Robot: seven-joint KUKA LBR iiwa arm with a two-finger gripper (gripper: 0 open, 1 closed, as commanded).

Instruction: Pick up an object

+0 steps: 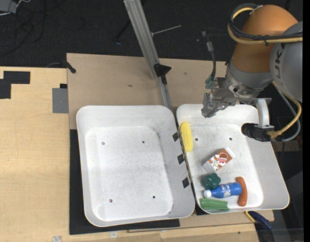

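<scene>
White bin (266,198) crowds its items low — my end effector (211,109), grip state unreadable, hangs far off; I risk grabbing air.

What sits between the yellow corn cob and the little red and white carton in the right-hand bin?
Nothing: in the camera view, the stretch from the yellow corn cob to the red and white carton is bare white floor of the right bin.

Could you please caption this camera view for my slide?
Gripper above the right bin, which holds corn, carton and bottle.
</scene>
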